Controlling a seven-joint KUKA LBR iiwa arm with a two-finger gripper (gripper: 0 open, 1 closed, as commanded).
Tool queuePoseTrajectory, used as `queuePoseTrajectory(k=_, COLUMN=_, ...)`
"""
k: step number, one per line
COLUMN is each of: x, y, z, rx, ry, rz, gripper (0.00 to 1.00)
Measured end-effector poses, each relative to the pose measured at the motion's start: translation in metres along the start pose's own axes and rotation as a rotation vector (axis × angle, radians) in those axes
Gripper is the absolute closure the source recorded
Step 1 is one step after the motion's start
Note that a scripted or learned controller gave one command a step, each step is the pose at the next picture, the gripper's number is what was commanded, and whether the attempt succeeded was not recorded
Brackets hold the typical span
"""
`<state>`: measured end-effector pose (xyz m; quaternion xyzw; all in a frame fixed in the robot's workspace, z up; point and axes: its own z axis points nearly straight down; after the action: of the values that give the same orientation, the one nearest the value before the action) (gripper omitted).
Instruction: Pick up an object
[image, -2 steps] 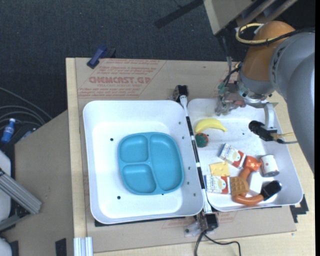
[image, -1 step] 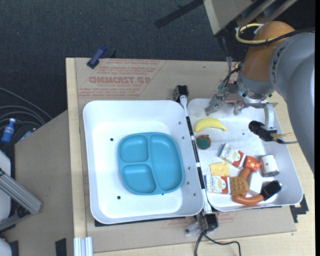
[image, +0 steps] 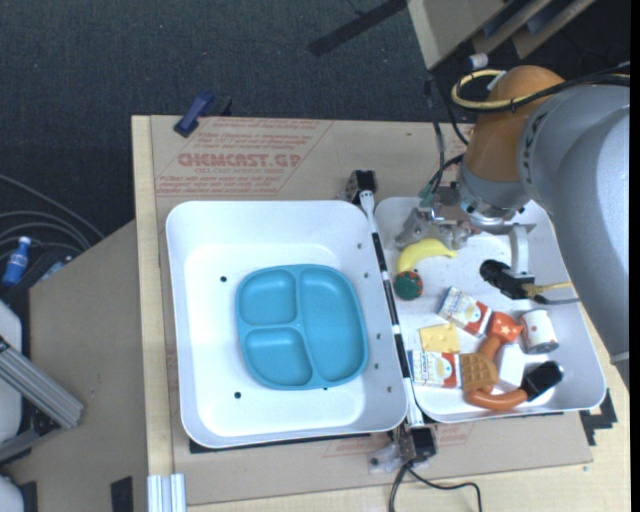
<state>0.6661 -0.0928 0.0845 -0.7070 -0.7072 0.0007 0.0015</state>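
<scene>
arm's in over the right bin (image: 585, 385), and the gripper (image: 437, 222) hangs at that bin's far left corner, right above the banana (image: 424, 253). can't tell how the pincer stands from here, and nothing shows as held.

the banana lies by the left wall, far end of the bin, with a green-and-red ball (image: 407, 287) just beside it toward the near side. looks like a plastic toy banana: light, stiff, a bit slick, so a pinch across the middle of its curve seems the safest bet, since the tapered ends would likely slip out.

the rest of the toys crowd the near half: a small carton (image: 462, 309), a cheese slice (image: 439, 338), a sausage (image: 491, 399). the left bin (image: 190, 330) carries a blue divided plate (image: 300, 326) in its middle.
</scene>
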Motion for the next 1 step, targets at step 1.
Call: queuePoseTrajectory(k=1, x=0.0000, y=0.0009, z=-0.0110, rx=-0.003, ry=-0.002, rz=-0.001, gripper=1.00)
